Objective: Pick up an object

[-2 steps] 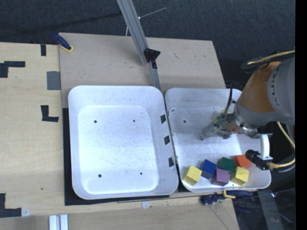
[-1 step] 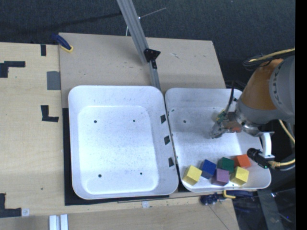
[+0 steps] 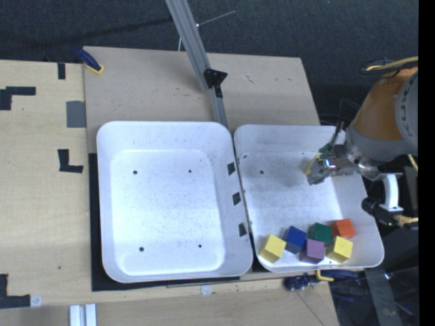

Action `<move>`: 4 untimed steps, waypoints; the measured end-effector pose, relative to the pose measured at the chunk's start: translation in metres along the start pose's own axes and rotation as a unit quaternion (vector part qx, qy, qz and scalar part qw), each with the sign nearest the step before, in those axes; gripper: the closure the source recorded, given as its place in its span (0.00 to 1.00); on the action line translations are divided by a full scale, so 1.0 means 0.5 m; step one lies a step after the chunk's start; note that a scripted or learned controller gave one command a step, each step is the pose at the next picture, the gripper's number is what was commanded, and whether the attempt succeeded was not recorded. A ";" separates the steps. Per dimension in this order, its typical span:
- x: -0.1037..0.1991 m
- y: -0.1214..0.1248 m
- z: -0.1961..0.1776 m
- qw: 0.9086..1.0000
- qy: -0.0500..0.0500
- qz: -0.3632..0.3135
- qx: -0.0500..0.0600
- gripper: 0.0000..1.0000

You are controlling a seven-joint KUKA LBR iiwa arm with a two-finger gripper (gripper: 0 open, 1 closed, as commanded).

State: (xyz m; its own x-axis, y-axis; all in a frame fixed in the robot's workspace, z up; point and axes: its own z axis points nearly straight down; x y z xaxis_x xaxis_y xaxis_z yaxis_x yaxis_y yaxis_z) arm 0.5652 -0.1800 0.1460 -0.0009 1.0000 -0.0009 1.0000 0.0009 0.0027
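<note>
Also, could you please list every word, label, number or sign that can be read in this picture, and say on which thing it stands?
No readable text.
The dark marks on the wooden bench are plain tape shapes, not letters.
The black dots in the left bin and the right bin are only spots.
The blocks, such as the blue block and the orange block, bear no print.
The gripper and the arm show no label I can make out.

six small blocks lie clustered at the near end of the right bin (image 3: 285, 148). a yellow block (image 3: 273, 247) sits leftmost, tilted, with a blue block (image 3: 296, 238) just beside it. a purple block (image 3: 315, 250) touches a green block (image 3: 320, 233). an orange block (image 3: 344, 228) and another yellow block (image 3: 342, 248) lie rightmost.
</note>
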 end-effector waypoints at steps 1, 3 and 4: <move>0.005 0.000 -0.126 1.000 0.000 -0.001 -0.001 1.00; 0.123 -0.005 -0.182 1.000 0.001 -0.003 0.001 1.00; 0.215 0.005 -0.166 1.000 0.001 -0.003 0.002 1.00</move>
State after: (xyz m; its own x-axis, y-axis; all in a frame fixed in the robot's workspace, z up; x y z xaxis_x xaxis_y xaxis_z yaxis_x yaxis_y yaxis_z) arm 0.5673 -0.0724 0.2291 -0.0063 1.0000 0.0014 1.0000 0.0063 -0.0018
